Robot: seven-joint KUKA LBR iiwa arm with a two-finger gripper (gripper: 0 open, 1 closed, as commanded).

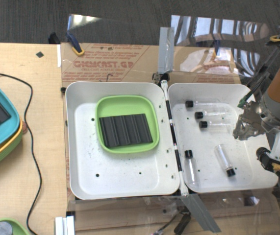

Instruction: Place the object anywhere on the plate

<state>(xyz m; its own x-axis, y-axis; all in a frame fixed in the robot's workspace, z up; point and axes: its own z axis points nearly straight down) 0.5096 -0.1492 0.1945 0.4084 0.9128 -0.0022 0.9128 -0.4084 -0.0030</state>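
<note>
Over the right bin's right edge your end effector [242, 129] hovers, finger state indeterminate; pick step pending, so next descend onto a vial [224, 159], then carry to the green plate [152, 106].

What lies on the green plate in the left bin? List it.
A dark grey ribbed rectangular mat lies flat on the green square plastic plate, covering most of its floor. Whatever is beneath the mat cannot be seen.
</note>
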